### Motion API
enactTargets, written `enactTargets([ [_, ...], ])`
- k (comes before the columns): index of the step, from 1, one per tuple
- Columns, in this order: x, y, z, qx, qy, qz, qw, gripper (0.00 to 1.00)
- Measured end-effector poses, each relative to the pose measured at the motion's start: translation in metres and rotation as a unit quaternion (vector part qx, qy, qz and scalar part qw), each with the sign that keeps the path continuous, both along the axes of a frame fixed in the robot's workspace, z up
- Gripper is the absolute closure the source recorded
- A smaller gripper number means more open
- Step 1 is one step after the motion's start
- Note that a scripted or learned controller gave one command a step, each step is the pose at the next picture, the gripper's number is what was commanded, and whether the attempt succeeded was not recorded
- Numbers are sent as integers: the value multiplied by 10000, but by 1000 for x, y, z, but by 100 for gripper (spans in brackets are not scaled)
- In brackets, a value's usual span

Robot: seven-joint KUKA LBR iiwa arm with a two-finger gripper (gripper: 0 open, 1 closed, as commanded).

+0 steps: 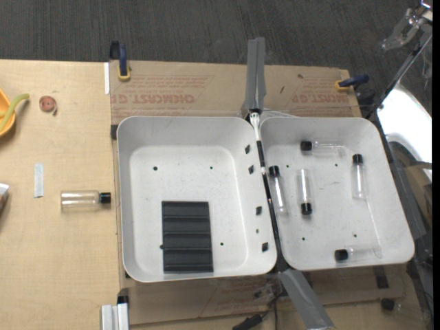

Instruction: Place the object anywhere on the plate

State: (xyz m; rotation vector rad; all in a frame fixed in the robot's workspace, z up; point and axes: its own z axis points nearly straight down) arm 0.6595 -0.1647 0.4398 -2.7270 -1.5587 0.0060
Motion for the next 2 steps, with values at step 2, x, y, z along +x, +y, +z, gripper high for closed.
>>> enactTargets([
  [2,0,-2,-1,0,10,-1319,9913,0],
])
